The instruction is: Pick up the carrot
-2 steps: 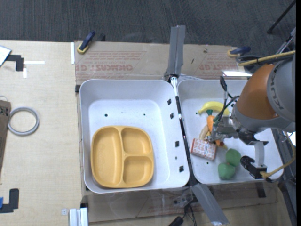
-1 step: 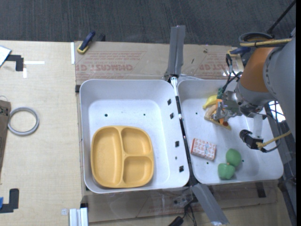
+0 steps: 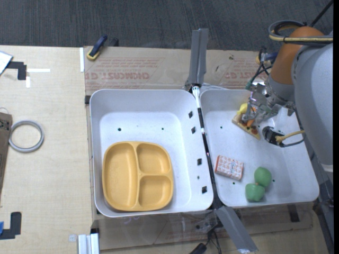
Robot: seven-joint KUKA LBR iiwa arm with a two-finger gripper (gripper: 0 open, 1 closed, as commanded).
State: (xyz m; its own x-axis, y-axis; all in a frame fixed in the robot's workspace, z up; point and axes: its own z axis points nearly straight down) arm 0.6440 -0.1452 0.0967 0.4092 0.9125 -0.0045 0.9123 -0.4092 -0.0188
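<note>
Two white bins fill our table (image 3: 47, 194); at upper right, the pincer (image 3: 258, 112) covers the carrot (image 3: 249, 125), grip unclear to us.

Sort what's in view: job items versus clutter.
Job:
carrot, under the end effector, right bin

Lying about:
yellow divided plate in left bin
small box
two green fruits
tape roll

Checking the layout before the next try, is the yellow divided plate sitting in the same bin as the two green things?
No, the yellow divided plate lies in the left bin, and the two green things lie in the right bin.
</note>
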